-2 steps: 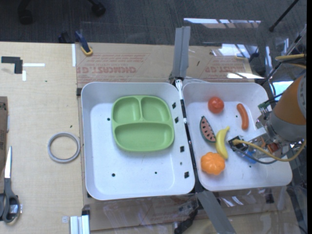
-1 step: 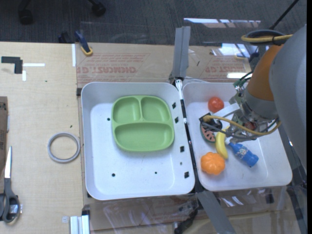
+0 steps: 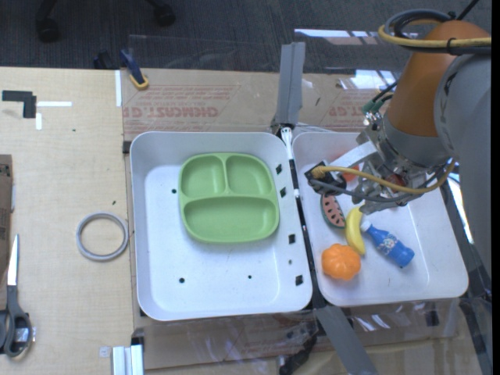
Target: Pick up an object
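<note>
The right bin [image 3: 437, 276] holds an orange [image 3: 341, 262], a yellow banana [image 3: 355, 230], a watermelon slice [image 3: 333, 209] and a small blue bottle [image 3: 388, 244] with a white and red cap end. They lie close together in the bin's near left part. A small red thing [image 3: 349, 175] peeks out by the wrist, mostly hidden. My gripper [image 3: 375, 197] hangs low over the bin's middle, just above and behind the banana's top end. The arm covers much of it, and I see nothing held in it.
A green three-part plate [image 3: 229, 198] lies in the left bin [image 3: 211, 287]. On the wooden bench to the left lie a grey ring [image 3: 101, 235] and scissors [image 3: 12, 319]. Cardboard lines the bench behind the bins.
</note>
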### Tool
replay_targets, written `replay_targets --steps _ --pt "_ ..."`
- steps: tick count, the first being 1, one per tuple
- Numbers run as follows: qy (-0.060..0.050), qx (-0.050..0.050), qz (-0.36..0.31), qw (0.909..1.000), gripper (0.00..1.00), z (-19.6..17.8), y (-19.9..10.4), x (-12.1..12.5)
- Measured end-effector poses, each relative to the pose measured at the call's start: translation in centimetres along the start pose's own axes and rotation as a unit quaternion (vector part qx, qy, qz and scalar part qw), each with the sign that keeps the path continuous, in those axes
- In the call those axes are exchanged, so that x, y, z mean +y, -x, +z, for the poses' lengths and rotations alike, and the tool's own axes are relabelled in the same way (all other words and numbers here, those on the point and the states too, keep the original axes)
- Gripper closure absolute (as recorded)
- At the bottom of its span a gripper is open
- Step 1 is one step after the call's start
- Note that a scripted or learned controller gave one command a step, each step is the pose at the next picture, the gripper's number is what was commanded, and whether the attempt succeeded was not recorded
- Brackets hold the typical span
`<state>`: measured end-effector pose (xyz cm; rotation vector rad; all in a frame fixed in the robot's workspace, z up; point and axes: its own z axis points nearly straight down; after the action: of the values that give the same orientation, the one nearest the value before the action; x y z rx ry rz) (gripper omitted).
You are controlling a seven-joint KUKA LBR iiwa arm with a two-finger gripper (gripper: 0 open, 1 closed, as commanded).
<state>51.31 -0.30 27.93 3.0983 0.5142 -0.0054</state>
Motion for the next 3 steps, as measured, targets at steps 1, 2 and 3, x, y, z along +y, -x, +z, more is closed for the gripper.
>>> replay_targets --steps 1,2,3 --pt "0.0 -0.001 -0.011 0.9999 1.0 -4.7 -5.2 0.5" --pt "0.0 -0.001 0.065 0.9979 1.0 2.7 1.0 -3.0" --pt "0.001 0.001 0.065 0.9979 1.0 -2.2 -2.9 -7.6"
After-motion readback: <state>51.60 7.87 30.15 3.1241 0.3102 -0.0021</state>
